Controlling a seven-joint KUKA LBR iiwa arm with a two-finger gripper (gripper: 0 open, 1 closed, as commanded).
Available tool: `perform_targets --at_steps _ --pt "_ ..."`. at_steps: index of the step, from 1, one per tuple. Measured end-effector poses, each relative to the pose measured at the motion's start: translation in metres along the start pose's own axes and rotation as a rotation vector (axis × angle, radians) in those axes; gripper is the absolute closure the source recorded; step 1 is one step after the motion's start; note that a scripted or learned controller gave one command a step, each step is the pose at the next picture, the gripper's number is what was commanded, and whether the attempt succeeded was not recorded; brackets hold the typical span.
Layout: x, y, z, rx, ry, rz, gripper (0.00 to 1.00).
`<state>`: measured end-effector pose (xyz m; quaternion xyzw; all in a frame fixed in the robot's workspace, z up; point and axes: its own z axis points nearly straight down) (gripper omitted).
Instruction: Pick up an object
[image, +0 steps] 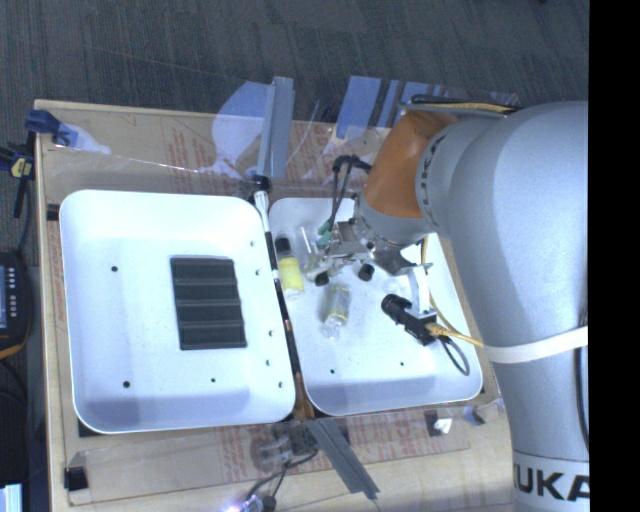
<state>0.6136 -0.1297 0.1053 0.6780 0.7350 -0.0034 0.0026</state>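
Observation:
My gripper (333, 258) hangs low over the back left part of the right bin (372, 388), the grey arm reaching in from the right. Just left of it lies a small yellow object (290, 275) by the bin's left wall. A small clear bottle (336, 308) lies a little in front of the gripper, apart from it. A tiny black item (283, 243) sits behind the yellow object. In the left bin (100, 215) a flat black ribbed block (208, 302) lies near the middle.
The two bins meet along a raised rim (280, 310). Clear plastic sheets and a grey upright (274, 125) stand behind the bins. The arm's bulk covers the right bin's right side.

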Motion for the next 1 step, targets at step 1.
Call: perform_targets --at_steps 1 --pt "0.0486 0.0152 -0.1413 -0.001 0.009 0.108 1.00"
